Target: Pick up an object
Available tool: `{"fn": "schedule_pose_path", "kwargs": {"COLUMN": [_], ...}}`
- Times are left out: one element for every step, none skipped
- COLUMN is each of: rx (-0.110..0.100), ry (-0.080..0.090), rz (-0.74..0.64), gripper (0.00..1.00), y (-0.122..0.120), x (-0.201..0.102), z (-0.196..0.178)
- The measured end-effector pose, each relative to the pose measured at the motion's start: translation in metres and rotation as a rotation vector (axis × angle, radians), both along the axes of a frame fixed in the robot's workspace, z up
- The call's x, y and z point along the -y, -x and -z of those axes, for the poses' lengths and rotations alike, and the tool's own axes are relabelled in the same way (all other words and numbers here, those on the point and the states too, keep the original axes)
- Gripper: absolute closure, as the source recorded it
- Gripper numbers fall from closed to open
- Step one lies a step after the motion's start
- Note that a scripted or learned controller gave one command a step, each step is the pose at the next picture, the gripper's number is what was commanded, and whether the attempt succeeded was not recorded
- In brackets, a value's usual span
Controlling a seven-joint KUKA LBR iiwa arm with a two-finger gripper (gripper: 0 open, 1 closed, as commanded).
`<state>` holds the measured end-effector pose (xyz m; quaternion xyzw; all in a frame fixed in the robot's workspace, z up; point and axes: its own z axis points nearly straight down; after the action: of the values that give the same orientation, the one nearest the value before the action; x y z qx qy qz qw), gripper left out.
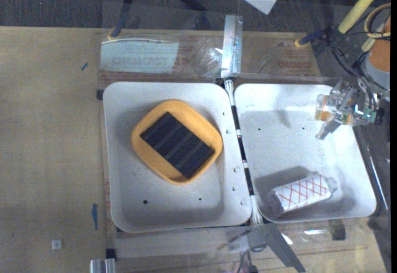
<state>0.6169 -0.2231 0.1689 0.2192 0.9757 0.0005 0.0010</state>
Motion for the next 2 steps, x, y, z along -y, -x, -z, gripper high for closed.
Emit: {"fn": "schedule_pose_path", "kwargs": {"rx": [0.001, -0.008], "ry": [0.000, 0.001], "rz": [0.048, 0.188], "gripper": [0.00, 0.00], "y": [0.031, -0.037], "x": [-0.041, -0.011], "z": [0.042, 0.082]}}
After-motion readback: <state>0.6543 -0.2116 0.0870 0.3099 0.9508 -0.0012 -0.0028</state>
